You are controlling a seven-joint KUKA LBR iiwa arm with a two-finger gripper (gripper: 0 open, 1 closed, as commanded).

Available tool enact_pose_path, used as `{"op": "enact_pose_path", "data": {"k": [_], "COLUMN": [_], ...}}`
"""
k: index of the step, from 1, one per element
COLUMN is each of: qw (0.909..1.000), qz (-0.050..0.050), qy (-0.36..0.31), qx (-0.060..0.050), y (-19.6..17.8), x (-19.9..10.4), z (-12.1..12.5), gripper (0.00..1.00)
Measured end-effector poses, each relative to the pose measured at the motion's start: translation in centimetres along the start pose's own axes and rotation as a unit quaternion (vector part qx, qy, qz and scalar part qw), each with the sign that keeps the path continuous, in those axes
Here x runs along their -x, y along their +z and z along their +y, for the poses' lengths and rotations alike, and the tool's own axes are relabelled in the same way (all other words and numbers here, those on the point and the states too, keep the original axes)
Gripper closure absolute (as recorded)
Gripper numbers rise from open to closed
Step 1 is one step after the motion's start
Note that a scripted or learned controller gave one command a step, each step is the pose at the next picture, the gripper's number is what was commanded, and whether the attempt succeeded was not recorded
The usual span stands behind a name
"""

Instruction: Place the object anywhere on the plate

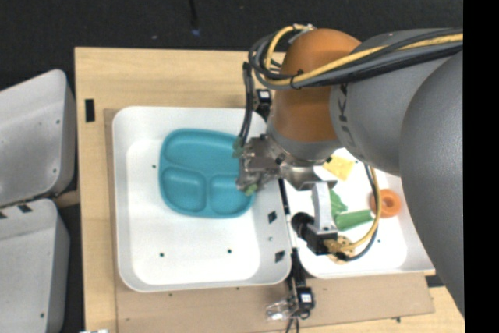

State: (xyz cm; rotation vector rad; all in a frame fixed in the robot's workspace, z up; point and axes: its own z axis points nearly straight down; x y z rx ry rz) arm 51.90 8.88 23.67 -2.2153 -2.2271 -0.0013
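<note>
A teal divided plate [195, 175] lies in the left white bin [140, 246]. My gripper [249, 169] hangs over the plate's right rim, pointing down. A small green object [250, 185] shows between its fingertips, just above the plate's edge, and the gripper is shut on it. Most of that object is hidden by the gripper's body. The orange band of the arm [312, 90] sits right above the wrist.
The right bin [390, 261] holds a yellow piece [340, 166], a green stick-like piece [351, 217] and an orange ring [387, 203]. The ridge between the two bins [282, 238] runs just right of the gripper. Cables loop around the wrist.
</note>
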Motion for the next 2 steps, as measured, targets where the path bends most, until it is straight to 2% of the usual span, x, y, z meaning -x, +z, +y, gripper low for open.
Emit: {"op": "enact_pose_path", "data": {"k": [1, 2], "qw": [1.0000, 1.0000], "qz": [-0.001, 0.000], "qy": [0.001, 0.001], "qx": [0.000, 0.000], "y": [0.53, 0.52], "x": [-0.19, -0.20], "z": [-0.73, -0.71], "gripper": [1.00, 0.00]}}
